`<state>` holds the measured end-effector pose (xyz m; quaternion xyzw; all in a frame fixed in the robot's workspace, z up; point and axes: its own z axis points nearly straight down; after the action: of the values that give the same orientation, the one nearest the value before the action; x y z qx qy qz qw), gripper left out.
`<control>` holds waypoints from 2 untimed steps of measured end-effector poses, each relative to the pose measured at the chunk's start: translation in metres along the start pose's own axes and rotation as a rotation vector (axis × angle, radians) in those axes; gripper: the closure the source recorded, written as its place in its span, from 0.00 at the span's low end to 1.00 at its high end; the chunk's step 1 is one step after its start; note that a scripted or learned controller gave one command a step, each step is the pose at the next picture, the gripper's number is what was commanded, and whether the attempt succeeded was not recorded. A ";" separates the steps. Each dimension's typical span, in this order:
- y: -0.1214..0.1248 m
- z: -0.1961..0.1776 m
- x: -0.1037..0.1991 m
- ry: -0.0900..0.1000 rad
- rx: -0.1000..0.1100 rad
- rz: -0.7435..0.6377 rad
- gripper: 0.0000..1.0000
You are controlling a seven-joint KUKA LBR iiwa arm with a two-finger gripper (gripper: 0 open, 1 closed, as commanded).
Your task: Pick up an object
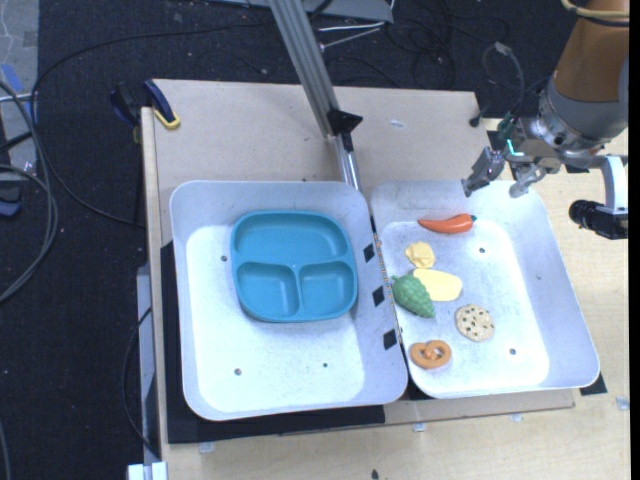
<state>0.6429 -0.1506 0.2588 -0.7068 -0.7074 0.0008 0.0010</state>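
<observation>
Gripper: the gripper (503, 174) hovers over the far rim of the right bin (560, 298), fingers spread apart, nothing between them.
Nearest target: the toy chili pepper (446, 224) lies just below it — apart from the other 4 toys.
Other toys: corn cob (428, 291), yellow piece (421, 255), cookie (474, 322), pretzel (430, 354).
Left bin: holds a blue divided plate (295, 267).
Good approach: centre over the pepper's middle, fingers across its narrow width — then descend straight.
</observation>
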 end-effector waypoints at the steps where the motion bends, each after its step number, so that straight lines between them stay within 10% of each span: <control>1: 0.001 -0.002 0.000 -0.001 -0.003 0.000 0.00; 2: 0.000 0.042 0.003 -0.001 0.001 0.001 0.00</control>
<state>0.6428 -0.1476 0.2172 -0.7070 -0.7073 0.0013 0.0011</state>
